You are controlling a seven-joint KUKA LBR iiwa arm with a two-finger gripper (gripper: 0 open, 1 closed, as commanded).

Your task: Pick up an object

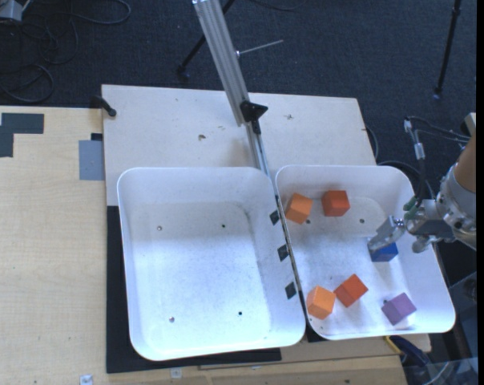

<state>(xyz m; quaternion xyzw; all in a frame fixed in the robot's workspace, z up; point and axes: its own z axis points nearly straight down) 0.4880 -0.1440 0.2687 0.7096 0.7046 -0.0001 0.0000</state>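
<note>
Reaching step, not yet a lift. Gripper (398,239) low over the right bin (338,251), close to that bin's right wall, about halfway along it. Right at the tip, a blue cube (384,253) on the bin's floor, touching or just under the grey tip. Probably the chosen object, though nothing confirms a hold. Whether the grip is spread or pressed together: cannot tell from this slant, with the tip's shape merging with the cube and the bin's rim. No cube seen clamped, so best counted as unheld.

Next move, as a judgement: settle squarely over the blue cube, close on two opposite faces, then rise straight up clear of the bin's wall. Little room on the wall side, so a risk of nudging the cube along the floor instead of trapping it. Worth checking for a gap under the cube before calling the pick good.

Arm (460,203) coming in over the bin's right rim, wrist bent down and inward toward the bin's middle, orange band just above it.

Elsewhere in the bin: purple cube (398,308) in the near right corner, well apart from the tip and out of the way.
</note>
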